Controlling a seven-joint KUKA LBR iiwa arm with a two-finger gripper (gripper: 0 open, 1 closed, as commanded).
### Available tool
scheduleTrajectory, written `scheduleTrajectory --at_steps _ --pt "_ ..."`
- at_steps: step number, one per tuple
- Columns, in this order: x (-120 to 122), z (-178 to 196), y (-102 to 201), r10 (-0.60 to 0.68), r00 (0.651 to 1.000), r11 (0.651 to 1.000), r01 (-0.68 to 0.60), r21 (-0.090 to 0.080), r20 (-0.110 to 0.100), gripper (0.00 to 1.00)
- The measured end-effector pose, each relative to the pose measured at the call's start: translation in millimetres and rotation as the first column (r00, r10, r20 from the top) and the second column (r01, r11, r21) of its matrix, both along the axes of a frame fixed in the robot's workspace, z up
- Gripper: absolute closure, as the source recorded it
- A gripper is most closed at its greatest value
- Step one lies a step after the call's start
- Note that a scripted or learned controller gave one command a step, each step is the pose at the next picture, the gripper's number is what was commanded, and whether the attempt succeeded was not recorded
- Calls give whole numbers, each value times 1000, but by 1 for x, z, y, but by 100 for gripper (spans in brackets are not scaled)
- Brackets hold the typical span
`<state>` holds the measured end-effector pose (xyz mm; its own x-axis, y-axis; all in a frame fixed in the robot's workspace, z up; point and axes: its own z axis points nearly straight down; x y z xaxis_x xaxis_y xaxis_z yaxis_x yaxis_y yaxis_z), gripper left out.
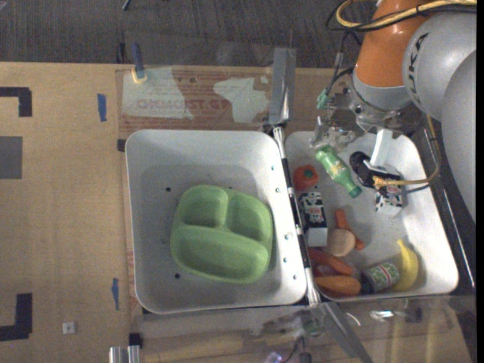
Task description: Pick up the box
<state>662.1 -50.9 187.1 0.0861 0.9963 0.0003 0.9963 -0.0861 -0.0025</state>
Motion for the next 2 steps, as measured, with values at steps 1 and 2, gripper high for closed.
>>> scheduleTrajectory --at_steps 1,2 --pt "5 -2 77 251 968 968 -251 0 3 100" --pt "5 198 82 268 963 963 -268 -2 6 100"
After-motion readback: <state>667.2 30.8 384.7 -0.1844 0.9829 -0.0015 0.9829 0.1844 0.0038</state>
